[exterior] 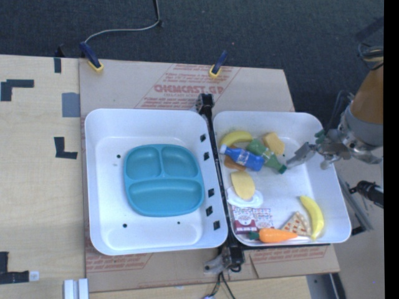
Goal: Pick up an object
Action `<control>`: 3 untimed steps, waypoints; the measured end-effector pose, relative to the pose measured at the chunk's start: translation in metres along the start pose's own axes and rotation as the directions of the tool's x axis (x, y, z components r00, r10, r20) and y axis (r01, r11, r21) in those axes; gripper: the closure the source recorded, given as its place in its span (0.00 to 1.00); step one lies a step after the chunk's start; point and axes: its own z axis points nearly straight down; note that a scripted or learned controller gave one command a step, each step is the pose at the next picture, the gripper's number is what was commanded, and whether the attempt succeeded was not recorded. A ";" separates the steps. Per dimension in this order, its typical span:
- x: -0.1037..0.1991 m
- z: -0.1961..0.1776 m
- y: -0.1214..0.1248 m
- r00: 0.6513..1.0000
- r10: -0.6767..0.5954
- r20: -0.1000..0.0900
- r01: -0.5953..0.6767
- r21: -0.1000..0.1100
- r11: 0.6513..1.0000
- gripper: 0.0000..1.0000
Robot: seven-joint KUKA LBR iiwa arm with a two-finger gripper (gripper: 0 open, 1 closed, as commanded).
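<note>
My gripper [310, 160] hovers over the right side of the right bin [312, 122], open, with nothing between its fingers. Its left fingertip [293, 159] ends just right of a green bottle [266, 155]. A blue bottle [244, 159] lies beside the green one, with a banana [232, 137] and a yellow block [274, 142] behind them. Toward the front are a yellow oval piece [243, 184] on a white disc [240, 199], a second banana [312, 215], a waffle wedge [298, 223], a carrot [277, 235] and a printed packet [252, 217].
The left bin [103, 167] holds a blue divided plate [164, 179]. A black divider [212, 161] runs between the bins. Both bins rest on cardboard [156, 86] held by yellow clamps [92, 58]. The grey arm [365, 123] comes in from the right.
</note>
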 end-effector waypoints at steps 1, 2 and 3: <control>0.019 0.120 0.028 1.000 -0.001 0.000 0.001 -0.005 1.000 0.00; 0.062 0.121 0.088 1.000 -0.002 0.001 0.002 -0.003 1.000 0.00; 0.062 0.111 0.087 1.000 -0.002 0.004 0.003 -0.004 1.000 1.00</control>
